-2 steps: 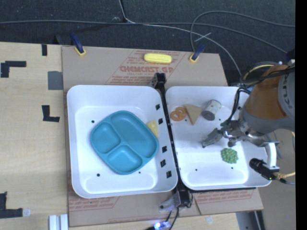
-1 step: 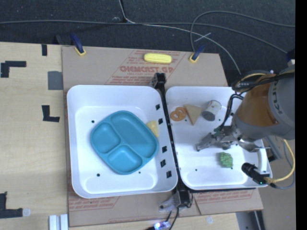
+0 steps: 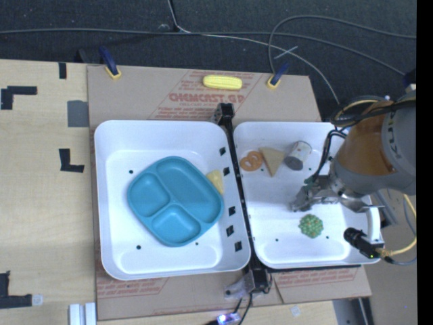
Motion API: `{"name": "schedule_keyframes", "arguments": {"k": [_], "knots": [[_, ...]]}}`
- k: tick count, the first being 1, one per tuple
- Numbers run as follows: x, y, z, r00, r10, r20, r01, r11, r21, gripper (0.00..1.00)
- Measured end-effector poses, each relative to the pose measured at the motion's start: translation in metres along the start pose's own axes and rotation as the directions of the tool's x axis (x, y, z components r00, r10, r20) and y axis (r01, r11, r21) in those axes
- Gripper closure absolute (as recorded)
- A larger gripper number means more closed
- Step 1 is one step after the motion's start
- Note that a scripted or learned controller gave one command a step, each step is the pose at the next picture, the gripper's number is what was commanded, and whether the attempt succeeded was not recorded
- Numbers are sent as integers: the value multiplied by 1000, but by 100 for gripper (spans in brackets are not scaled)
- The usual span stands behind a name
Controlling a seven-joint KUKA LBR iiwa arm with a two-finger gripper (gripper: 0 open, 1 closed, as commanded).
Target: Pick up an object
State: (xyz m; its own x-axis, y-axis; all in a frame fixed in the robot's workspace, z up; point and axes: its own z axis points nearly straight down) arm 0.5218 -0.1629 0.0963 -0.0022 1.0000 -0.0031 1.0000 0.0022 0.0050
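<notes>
Nearest the camera, at the bottom edge of the bench, a small dark clamp (image 3: 247, 286) sits where two shallow white bins meet. Both bins rest side by side on a sheet of brown cardboard (image 3: 196, 93) printed with red lettering.

On the floor of the right bin (image 3: 270, 249), toward its near right corner, lies a small green ball (image 3: 311, 225) with a bumpy, leafy look, like a toy head of broccoli. The gripper (image 3: 306, 200) hangs just above and slightly left of this ball, on its far side, very near it but not touching it. Nothing sits between the fingers; from this angle they are a dark cluster, and whether they are apart or together cannot be told. The arm (image 3: 379, 147), grey with an orange band, comes in from the right over the bin's right wall.

Farther back in the same bin, well apart from the gripper, three things lie in a row: a small orange ring (image 3: 252, 160) at left, a tan wedge (image 3: 273, 160) touching it, and a short grey cylinder (image 3: 295, 156) at right.

The left bin (image 3: 108, 249) holds a blue plate (image 3: 174, 200) with three compartments, lying flat. A pale yellow piece (image 3: 216, 179) peeks out at its far right edge.

Beyond the bins, a yellow corn cob (image 3: 222, 82) lies on the cardboard, between two blue and yellow clips (image 3: 110, 65).
</notes>
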Motion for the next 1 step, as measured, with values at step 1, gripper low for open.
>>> {"name": "schedule_keyframes", "arguments": {"k": [1], "knots": [[-1,1,-63,1000,1,-2,-1,1000,1,100]]}}
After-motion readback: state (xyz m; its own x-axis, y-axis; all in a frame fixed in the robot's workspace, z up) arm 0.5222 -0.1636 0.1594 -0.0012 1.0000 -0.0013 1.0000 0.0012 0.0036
